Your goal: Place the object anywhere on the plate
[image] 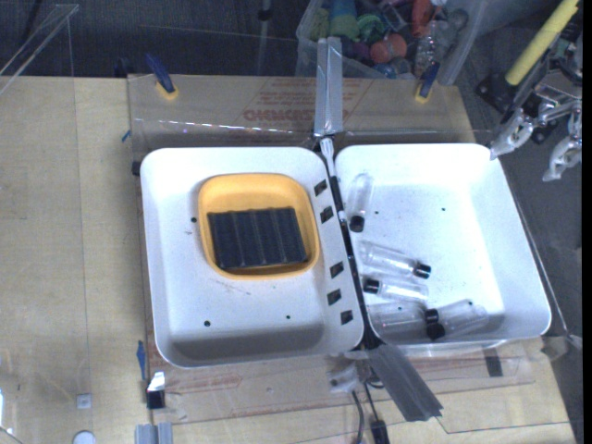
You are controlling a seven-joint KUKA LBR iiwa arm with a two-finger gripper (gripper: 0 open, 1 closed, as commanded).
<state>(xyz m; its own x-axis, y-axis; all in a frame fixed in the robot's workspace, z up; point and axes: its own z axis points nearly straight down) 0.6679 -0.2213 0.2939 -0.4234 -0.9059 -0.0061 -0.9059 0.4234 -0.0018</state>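
A yellow, rounded-square plate [212,203] lies in the left white bin [171,322]. A black ridged rectangular object [256,237] rests flat on the plate and covers most of its middle. A pale metallic shape that looks like my gripper [546,137] sits at the right edge of the view. It is outside the right bin's far right corner, well away from the plate. It is small and partly cut off, with nothing visibly in it.
The right white bin [481,211] holds several clear vials with black caps [396,266] along its left and front sides. A raised divider [333,239] separates the bins. A box of coloured toys [388,12] stands behind them.
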